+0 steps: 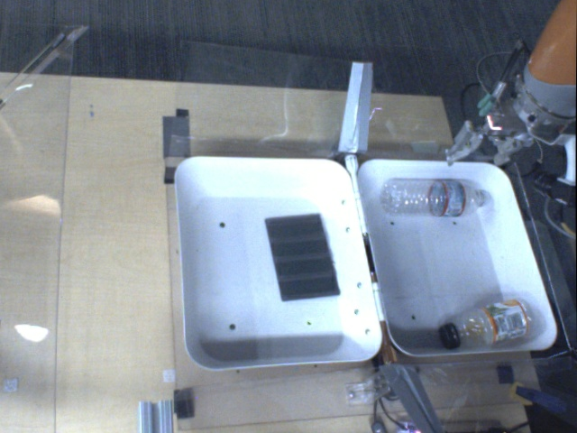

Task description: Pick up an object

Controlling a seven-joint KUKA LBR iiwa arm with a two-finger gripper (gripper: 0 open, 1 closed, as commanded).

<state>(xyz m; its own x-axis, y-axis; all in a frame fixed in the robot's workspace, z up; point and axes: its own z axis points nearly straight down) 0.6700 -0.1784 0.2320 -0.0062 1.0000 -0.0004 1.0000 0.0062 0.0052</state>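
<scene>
Above the right bin's far right corner, the gripper hovers with fingers spread, grasping nothing. A clear bottle lies on its side just below; another bottle rests near. Round and slick, either could roll or slip away.

The right shallow white bin has open floor across its middle. A clear plastic bottle lies along its far wall, and a second clear bottle with an orange label and black cap lies at its near wall. In the left white bin, a flat black ribbed pad takes the centre, with bare floor all around.
</scene>
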